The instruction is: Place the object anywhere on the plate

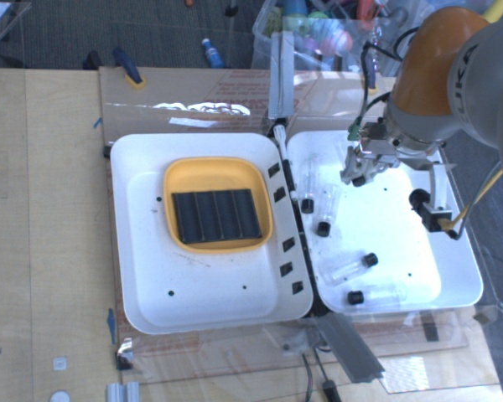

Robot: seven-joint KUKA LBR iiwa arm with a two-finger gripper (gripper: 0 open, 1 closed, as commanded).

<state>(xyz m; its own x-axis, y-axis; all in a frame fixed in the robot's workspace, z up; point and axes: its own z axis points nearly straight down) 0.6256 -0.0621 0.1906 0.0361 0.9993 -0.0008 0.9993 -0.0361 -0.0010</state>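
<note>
Camera view, from above and at a slant: two shallow white bins sit side by side on the bench. The left bin (142, 291) holds a yellow plate (218, 174) with rounded corners; a dark ribbed insert (215, 216) lies flat across the plate's lower half. A row of small black clips (287, 243) runs along the divider between the bins.

The right bin (453, 283) holds several clear vials with black caps, all lying on the bin floor. One vial (307, 202) lies close to the divider, with a second vial (325, 221) just beside it. A third vial (355, 265) lies lower in the bin, tilted, its cap pointing up and to the right. A fourth vial (377, 295) lies near the bin's front edge, its cap to the left. None of them touches the plate.

The grey arm with its orange band (432, 53) enters from the right and bends down over the upper part of the right bin. The gripper (358, 172) hangs above the bin floor near its back wall, apart from the vials. Its fingers look close together with nothing visible between them, though at this size I cannot tell for certain whether they are fully closed.

A clear tub of colourful items (344, 7) stands behind the bench.
</note>
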